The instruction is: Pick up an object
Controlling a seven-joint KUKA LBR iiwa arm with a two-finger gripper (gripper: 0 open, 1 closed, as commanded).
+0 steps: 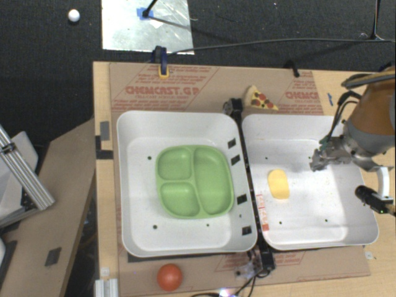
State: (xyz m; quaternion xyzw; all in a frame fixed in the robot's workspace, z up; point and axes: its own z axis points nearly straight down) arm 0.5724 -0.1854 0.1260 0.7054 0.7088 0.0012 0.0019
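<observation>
Overhead, slanted view, itemised as follows.

Bench [204, 82]: brown board printed with red lettering, bearing two white bins side by side.

Left bin [133, 166]: held a green tray [194, 181] with three compartments, lying flat near the bin's middle. Nothing lay in the compartments.

Right bin [322, 228]: held one yellow object [278, 184], oval and smooth, lying on the floor toward the bin's left side, near the divider between the bins.

Arm [374, 113]: grey with an orange band, entered from the right and hung over the right bin's upper right part.

Gripper [320, 158]: sat at the arm's left end, above the bin floor, to the right of the yellow object and slightly above it in the picture, clearly apart from it. Its tip was small and dark against the white; whether the claw stood spread or closed could not be told. Nothing was seen in it.

Outside the bins: a pizza-slice toy [260, 99] on the board just behind the gap between the bins; a red ball [169, 276] on the board in front of the left bin; a blue-and-yellow clamp [161, 62] at the board's far edge; a shiny sheet [146, 17] on the dark surface beyond; a small white ball [74, 15] to the sheet's left.
</observation>
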